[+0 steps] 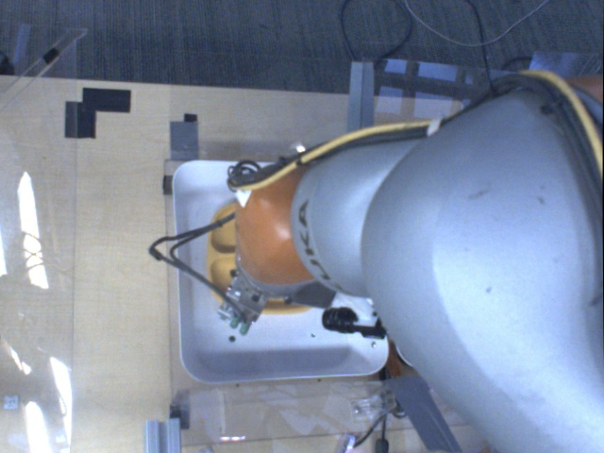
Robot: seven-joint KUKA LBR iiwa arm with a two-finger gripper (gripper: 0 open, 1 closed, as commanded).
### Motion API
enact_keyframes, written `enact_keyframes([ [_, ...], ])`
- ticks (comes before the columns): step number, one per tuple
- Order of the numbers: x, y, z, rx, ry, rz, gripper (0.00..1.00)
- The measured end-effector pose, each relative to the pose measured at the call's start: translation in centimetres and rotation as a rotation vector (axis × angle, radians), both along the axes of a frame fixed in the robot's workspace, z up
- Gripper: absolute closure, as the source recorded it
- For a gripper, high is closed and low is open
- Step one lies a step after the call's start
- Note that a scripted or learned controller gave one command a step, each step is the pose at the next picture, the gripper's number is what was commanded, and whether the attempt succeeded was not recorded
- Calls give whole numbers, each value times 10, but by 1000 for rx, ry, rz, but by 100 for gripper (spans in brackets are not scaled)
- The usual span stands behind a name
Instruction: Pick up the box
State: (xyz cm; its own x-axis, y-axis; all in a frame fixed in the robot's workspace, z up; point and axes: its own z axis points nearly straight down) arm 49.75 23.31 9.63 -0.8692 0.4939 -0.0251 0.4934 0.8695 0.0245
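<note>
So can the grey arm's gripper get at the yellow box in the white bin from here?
Probably yes: the gripper hangs inside the white bin, right beside the yellow box, though the arm hides most of it.

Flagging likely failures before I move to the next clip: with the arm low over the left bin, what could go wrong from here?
1. The grey arm with the orange band hides most of the shallow white bin; just a yellow object peeks out, so the target may be missed.
2. The two-finger gripper sits low near the bin floor and might scrape it.
3. The black cable loop hangs past the bin's left rim and could snag there.
</note>
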Motion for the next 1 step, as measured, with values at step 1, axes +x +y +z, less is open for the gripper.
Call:
enact_keyframes([
  [1,-4,3,-3,1,13,5,0],
])
